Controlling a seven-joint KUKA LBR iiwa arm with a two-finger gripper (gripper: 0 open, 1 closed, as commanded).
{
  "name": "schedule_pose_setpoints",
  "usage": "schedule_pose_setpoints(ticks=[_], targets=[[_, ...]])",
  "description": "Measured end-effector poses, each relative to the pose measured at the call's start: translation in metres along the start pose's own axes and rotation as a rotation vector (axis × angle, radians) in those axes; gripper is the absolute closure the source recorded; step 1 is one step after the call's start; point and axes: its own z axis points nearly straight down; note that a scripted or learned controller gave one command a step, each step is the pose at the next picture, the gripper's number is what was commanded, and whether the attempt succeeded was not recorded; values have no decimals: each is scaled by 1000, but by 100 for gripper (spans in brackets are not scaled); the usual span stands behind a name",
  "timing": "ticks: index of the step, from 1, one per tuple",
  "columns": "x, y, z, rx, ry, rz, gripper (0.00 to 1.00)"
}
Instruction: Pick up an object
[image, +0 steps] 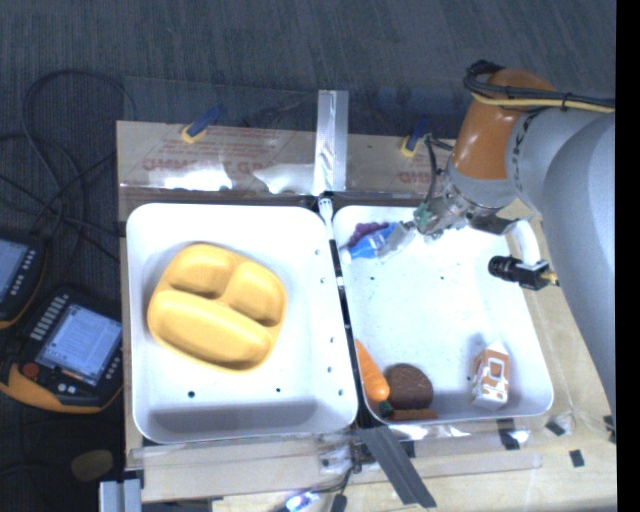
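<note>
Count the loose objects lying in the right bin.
4: blue object at the far left corner near the claw, carrot and brown ball at the near edge, small carton near right.

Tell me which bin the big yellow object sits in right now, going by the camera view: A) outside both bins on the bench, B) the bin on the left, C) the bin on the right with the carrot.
B: the big yellow object lies in the left bin, while the carrot lies in the right bin.
</note>
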Motion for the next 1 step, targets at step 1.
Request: schedule_pose_setpoints(ticks=[1], targets=[[15, -98, -54, -4, 3, -57, 0]])
